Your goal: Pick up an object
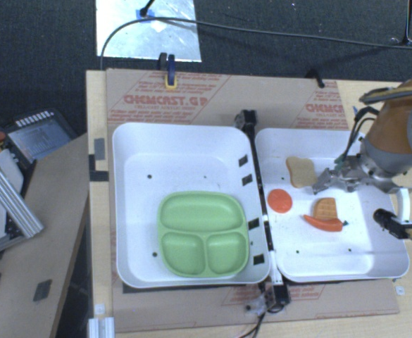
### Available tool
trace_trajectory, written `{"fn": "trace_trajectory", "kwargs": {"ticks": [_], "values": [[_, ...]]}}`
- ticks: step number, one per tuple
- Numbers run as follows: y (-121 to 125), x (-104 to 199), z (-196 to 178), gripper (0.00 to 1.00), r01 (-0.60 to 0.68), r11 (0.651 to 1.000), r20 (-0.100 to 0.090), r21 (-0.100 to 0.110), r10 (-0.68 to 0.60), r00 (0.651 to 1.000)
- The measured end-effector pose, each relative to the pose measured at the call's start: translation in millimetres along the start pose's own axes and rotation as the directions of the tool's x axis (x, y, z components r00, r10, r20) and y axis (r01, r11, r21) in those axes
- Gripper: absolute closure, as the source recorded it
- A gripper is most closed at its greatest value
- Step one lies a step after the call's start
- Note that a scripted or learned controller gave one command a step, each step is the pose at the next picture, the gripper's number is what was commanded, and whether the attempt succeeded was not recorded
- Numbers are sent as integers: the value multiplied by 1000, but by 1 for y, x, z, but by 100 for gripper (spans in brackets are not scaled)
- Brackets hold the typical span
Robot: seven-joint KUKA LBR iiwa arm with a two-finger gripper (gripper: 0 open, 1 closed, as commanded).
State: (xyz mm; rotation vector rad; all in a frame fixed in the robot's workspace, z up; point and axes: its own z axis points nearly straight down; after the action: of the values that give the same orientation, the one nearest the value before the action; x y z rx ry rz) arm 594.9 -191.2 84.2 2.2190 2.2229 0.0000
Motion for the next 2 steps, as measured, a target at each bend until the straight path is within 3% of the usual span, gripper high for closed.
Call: {"fn": "trace_trajectory", "kwargs": {"ticks": [1, 2], "values": [[1, 0, -12, 100, 0, 1000, 1, -4, 0, 1000], [2, 3, -76, 100, 2, 1000, 2, -7, -2, 1000]]}}
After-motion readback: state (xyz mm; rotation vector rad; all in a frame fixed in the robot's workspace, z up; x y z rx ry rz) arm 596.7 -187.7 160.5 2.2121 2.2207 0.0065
